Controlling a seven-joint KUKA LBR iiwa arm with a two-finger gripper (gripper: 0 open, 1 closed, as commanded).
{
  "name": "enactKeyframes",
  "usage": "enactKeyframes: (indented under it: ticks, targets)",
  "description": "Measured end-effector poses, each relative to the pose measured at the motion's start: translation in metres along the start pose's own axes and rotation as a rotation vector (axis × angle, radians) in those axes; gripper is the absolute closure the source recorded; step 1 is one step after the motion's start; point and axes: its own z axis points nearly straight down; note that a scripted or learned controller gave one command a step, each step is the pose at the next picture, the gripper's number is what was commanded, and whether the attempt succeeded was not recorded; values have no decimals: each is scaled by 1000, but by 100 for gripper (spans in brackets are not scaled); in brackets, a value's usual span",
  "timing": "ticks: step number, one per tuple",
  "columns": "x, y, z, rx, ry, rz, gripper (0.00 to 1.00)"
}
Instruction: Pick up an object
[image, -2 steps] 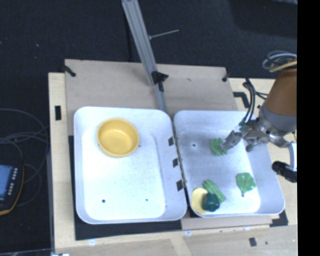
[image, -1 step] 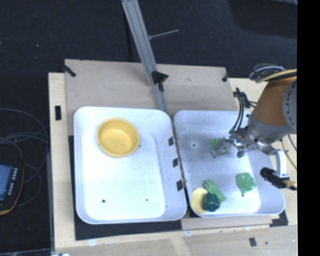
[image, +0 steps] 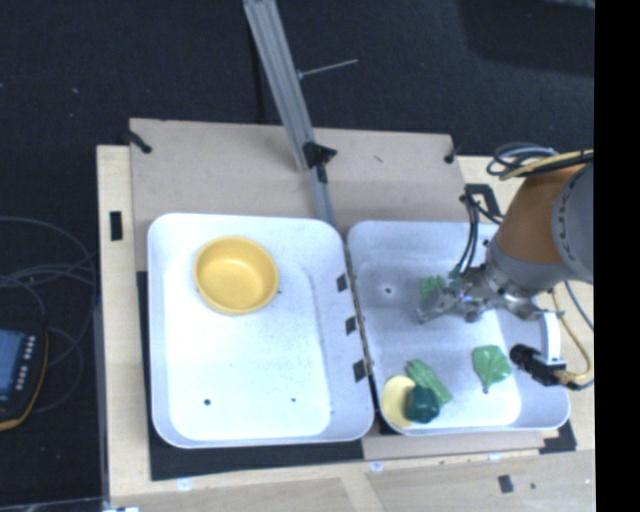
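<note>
My gripper (image: 447, 303) is low over the middle of the right bin (image: 385, 250), with the arm coming in from the right. A small light green piece (image: 432, 288) lies right against the gripper's far-left side; whether it is gripped is hidden. Another light green piece (image: 490, 364) rests toward the bin's near right. In the near left corner a green block (image: 427, 377), a dark teal object (image: 423, 405) and a yellow piece (image: 397, 397) lie bunched together.
The left bin (image: 250, 400) holds a yellow bowl (image: 237, 275) in its far left part. A grey metal pole (image: 290, 95) slants down to the far edge between the bins. Cables hang near the arm's wrist at the far right.
</note>
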Motion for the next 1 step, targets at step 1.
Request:
enactKeyframes:
  ticks: [1]
  targets:
    - [0,1,-12,-3,1,1,100]
